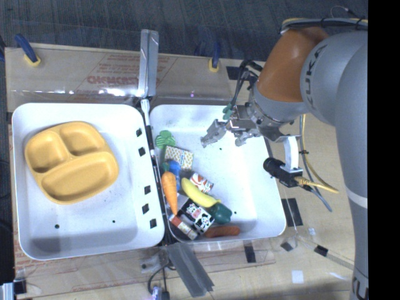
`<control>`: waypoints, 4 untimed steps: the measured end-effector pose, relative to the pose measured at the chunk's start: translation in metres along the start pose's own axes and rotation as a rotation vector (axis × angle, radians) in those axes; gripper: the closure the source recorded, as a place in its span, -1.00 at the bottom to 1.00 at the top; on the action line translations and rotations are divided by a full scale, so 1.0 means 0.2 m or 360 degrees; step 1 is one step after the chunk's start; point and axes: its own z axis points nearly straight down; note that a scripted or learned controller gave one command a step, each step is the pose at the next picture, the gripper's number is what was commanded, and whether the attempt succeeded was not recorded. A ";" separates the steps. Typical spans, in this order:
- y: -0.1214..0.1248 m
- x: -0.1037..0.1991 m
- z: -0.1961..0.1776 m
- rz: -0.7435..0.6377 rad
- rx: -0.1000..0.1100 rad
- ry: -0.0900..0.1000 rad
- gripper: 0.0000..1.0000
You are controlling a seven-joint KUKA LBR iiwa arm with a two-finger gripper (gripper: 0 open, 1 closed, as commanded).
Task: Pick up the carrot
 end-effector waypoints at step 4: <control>-0.33 0.13 -0.12 -0.0238 -0.0006 -0.0003 1.00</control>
